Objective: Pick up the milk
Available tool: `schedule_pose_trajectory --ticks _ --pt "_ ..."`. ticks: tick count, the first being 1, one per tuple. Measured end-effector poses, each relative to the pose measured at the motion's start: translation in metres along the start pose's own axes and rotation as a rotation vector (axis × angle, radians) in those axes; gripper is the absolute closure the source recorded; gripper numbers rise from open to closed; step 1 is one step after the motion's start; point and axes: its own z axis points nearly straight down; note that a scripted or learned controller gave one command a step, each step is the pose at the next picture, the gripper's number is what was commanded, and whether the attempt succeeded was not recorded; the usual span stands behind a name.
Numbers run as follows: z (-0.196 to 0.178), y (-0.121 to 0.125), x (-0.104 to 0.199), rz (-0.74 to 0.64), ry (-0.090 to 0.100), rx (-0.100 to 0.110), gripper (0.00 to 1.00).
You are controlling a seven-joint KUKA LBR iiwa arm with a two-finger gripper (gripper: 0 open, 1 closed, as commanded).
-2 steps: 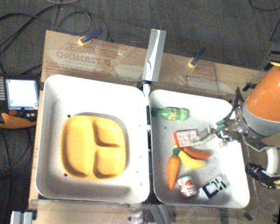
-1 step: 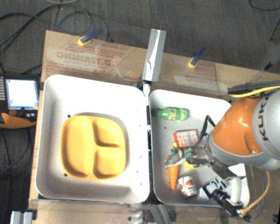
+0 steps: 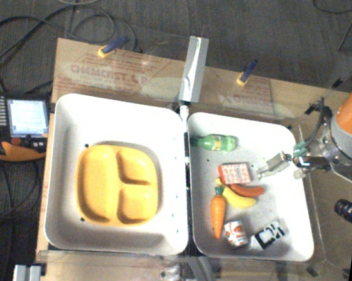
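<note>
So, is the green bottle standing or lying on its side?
Lying on its side: the green bottle stretches flat along the floor of the right bin.

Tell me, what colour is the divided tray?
Yellow; the divided tray shows clearly in the camera view.

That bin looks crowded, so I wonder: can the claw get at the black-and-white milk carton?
Probably yes. The milk lies uncovered near the right bin's front corner, and the claw is over that bin. Only the red can crowds it.

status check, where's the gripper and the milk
Gripper low in right bin, holding nothing visible. Milk lies near bin's front, untouched. Hot dog and red packet lie closer to gripper.
</note>
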Motion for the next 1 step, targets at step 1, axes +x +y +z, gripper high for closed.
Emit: schedule_pose_trajectory --ticks 1 --pt "0.1259 0.0458 0.0286 -0.216 0.004 0.002 0.00"
